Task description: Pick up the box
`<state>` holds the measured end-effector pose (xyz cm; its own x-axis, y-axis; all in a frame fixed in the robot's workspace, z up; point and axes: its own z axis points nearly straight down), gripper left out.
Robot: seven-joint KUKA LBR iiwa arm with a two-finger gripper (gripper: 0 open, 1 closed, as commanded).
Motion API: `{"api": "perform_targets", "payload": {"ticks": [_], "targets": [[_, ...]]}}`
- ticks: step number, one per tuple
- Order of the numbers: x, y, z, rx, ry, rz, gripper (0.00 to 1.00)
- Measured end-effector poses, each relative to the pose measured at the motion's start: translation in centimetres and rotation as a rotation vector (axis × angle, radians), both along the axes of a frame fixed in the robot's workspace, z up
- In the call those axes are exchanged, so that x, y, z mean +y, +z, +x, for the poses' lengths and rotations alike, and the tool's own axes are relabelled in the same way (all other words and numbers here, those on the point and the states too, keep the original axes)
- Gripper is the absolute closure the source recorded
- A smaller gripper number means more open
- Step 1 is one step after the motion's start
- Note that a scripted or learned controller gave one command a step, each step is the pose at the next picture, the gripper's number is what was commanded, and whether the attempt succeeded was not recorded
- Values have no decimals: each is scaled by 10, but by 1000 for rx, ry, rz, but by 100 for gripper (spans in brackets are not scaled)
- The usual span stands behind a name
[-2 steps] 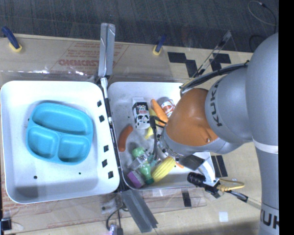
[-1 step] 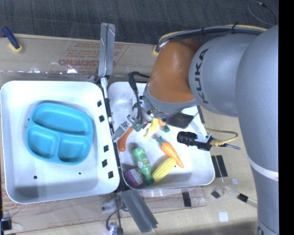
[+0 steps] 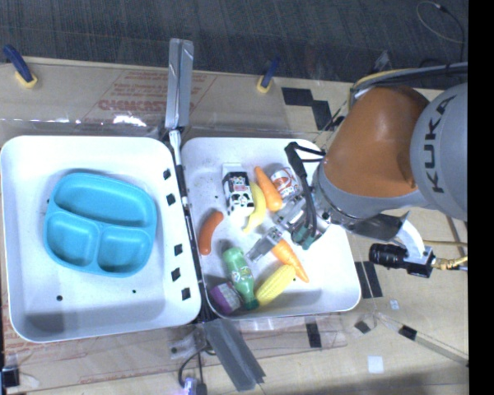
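Note:
The box [image 3: 239,189] is a small white carton with black markings, lying in the upper middle of the right bin [image 3: 337,290]. My gripper [image 3: 278,227] hangs low over that bin, to the right of the box and a little nearer the front, apart from it. Its fingers stand open, one by the yellow piece [image 3: 254,210] and one above the front carrot [image 3: 292,259]. I see nothing held between them. The grey arm with its orange band [image 3: 370,142] covers the bin's right side.
Around the box lie a second carrot [image 3: 268,188], a can [image 3: 285,182], an orange sausage [image 3: 210,231], a green bottle [image 3: 240,275], a corn cob [image 3: 273,285] and a purple item [image 3: 222,297]. The left bin [image 3: 25,303] holds a blue divided tray [image 3: 101,220].

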<state>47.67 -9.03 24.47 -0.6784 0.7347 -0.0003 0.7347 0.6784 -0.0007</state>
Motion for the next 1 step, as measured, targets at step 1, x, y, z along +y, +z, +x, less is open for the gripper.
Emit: {"api": "perform_targets", "payload": {"ticks": [1], "targets": [[71,-6,1,0,396,1,0]]}}
